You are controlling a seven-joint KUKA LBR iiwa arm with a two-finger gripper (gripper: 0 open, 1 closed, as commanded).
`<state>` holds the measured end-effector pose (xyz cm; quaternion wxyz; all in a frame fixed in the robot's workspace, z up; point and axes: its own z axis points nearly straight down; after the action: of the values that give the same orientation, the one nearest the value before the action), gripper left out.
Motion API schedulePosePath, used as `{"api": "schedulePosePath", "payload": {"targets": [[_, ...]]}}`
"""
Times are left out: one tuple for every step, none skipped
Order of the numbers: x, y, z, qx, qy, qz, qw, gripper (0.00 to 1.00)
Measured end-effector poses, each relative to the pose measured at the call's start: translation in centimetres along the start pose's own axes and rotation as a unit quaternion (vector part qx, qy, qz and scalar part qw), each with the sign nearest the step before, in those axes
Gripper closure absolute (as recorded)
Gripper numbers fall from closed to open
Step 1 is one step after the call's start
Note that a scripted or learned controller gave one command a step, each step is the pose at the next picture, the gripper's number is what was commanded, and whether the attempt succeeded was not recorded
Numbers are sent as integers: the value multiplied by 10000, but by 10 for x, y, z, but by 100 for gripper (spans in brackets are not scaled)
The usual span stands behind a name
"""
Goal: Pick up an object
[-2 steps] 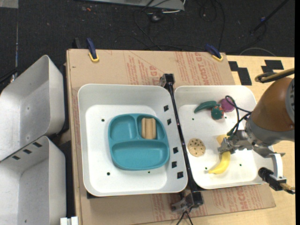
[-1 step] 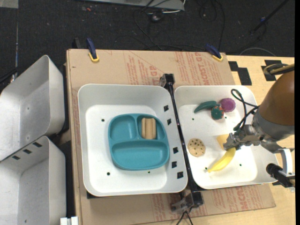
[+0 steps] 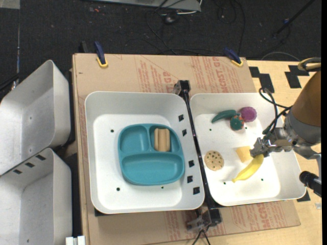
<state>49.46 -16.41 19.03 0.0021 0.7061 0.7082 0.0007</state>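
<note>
- Nearest us, in the right bin (image 3: 286,190): one banana (image 3: 249,169), lying at a slant, its upper end under the gripper (image 3: 259,148).
- Same bin, we count five more things: one cookie (image 3: 214,160) near the left wall, one yellow block (image 3: 243,153) just beside the banana's upper end, one green pepper (image 3: 224,116), one small teal piece (image 3: 236,122) touching it, one purple ball (image 3: 248,113) just right of those.
- Left bin (image 3: 102,137): one teal divided plate (image 3: 148,160), three compartments; one tan wooden cylinder (image 3: 162,139) lies in the upper right compartment.
- One arm (image 3: 306,111) reaches in from the right; gripper low over the right bin, at the banana's upper tip and the yellow block's right edge. Jaws: we cannot tell whether spread or closed.
- Two bins side by side on the cardboard-covered worktop (image 3: 153,75).
- Two more white bins (image 3: 36,137) stand off the worktop's left side.
</note>
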Motion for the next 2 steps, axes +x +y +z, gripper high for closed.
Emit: {"api": "schedulePosePath", "payload": {"targets": [[-2,5,-43,-7,-3,-1,10000,100],[52,15,-49,6,9,-17,10000,100]]}}
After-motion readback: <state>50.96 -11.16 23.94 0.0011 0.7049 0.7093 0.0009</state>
